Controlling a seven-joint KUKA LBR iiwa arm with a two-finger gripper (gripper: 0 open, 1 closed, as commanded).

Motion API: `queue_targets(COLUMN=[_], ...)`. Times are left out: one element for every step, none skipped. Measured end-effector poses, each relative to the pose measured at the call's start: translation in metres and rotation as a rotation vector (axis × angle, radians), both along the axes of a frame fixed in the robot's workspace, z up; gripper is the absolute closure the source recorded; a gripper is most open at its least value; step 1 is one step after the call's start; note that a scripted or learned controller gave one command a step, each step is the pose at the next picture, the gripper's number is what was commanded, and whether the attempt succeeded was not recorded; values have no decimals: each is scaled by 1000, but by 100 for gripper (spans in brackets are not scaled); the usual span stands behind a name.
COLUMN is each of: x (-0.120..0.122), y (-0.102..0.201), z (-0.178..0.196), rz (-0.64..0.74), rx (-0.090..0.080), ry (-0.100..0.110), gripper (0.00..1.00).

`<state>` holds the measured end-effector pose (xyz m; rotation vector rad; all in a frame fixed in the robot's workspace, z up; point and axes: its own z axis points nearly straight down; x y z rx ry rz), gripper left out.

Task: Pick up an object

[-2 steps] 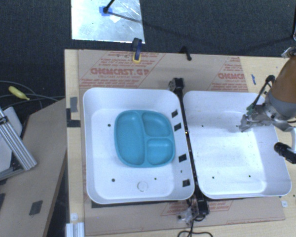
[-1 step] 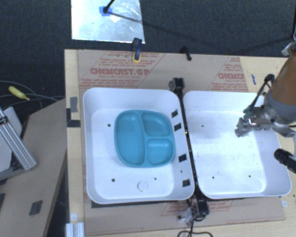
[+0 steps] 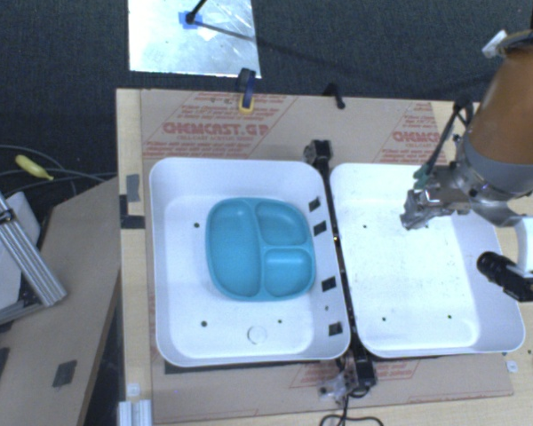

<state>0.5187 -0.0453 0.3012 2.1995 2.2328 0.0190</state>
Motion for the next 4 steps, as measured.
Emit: queue_targets(x=[-31, -32, -32, -31], y=[23, 91, 132, 107], z=[136, 69, 79, 84], rz=[-7, -4, -7, -16], rx=[-1, -2, -2, -3], ry=[-6, 16, 12, 10], gripper=[100, 100, 100, 100])
